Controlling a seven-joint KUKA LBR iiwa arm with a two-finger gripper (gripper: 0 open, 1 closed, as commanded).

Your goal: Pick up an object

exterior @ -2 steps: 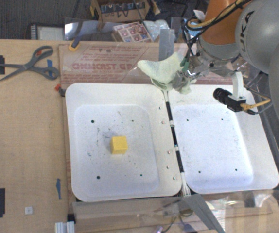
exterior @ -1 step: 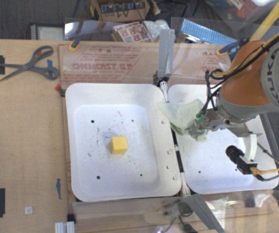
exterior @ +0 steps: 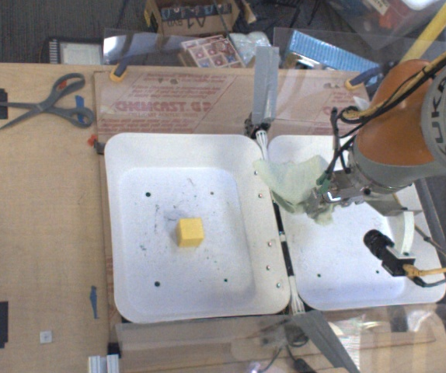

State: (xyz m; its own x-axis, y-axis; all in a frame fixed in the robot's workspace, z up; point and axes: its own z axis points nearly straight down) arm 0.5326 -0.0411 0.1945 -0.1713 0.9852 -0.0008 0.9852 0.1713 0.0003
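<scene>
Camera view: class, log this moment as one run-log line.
gripper: over right bin, at pale green cloth | grasp: unconfirmed | yellow block: left bin, untouched

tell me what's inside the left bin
A single yellow cube sits near the middle of the left bin, on a floor with dark specks and scuffs. The bin's floor is all in view, with nothing covering any part of it.
</scene>
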